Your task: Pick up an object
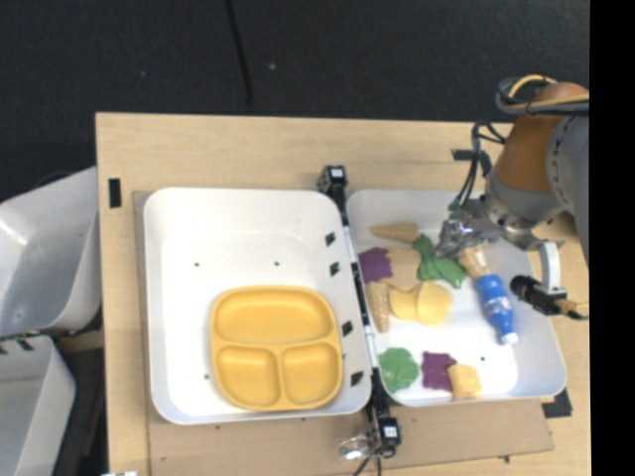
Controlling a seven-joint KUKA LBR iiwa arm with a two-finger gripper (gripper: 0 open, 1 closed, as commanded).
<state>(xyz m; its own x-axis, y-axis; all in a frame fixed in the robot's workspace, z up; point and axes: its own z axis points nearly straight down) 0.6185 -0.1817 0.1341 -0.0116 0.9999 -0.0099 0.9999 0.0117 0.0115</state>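
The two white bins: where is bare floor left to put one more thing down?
Left bin: free floor behind and left of the yellow tray. Right bin: a small free patch at the near right, beside the blue bottle. Its left and middle are crowded with toys, and the gripper is there.

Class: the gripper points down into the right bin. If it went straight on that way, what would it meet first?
Most likely the green toy lying right under the gripper; depth is hard to judge from this slanted view.

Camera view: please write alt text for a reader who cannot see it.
The gripper is low in the right bin, above a green toy among small toys and a blue bottle. The left bin holds a yellow divided tray.
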